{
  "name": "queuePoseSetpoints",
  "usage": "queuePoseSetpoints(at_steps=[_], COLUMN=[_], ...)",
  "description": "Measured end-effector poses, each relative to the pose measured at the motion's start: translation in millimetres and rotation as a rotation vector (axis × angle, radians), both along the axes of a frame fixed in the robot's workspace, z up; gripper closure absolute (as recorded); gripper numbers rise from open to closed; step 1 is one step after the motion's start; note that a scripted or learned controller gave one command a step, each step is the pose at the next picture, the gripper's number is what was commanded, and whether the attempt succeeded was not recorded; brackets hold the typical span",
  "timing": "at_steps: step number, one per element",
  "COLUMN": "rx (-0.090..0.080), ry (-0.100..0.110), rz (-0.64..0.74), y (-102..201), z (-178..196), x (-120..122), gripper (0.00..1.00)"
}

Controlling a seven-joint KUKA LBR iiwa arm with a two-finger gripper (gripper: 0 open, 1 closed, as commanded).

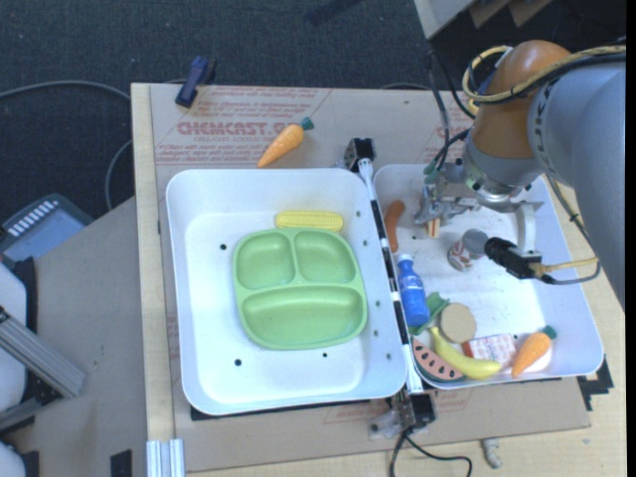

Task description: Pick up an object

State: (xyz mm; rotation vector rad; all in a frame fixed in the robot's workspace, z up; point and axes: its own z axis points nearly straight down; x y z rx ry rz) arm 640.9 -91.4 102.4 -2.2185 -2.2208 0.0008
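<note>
My gripper [434,213] hangs low over the back left part of the right bin [571,311], under the orange-banded wrist. Just left of it lies a red-orange sausage [395,222]. A small grey and brown object [460,254] sits just in front of it. Along the bin's left wall lies a blue bottle [410,291]. At the front are a round brown disc [458,323], a watermelon slice [427,362], a banana [469,363], a red and white packet [490,347] and a carrot [532,352]. I see nothing held in the gripper.
The left bin [194,266] holds a green divided plate [298,286] and a yellow corn cob [309,222]. A second carrot [281,144] and a blue clip [194,80] lie on the bench behind the bins. A black clamp [359,151] sits where the bins meet.
</note>
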Motion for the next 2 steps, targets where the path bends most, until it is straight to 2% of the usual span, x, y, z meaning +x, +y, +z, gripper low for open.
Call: queuePoseSetpoints(at_steps=[1,2], rx=[0.000,-0.001], ry=[-0.001,-0.001], rz=[0.000,0.000], y=[88.8,131.2], z=[82.4,123.0], x=[-53.7,-86.3], gripper=[1.00,1.00])
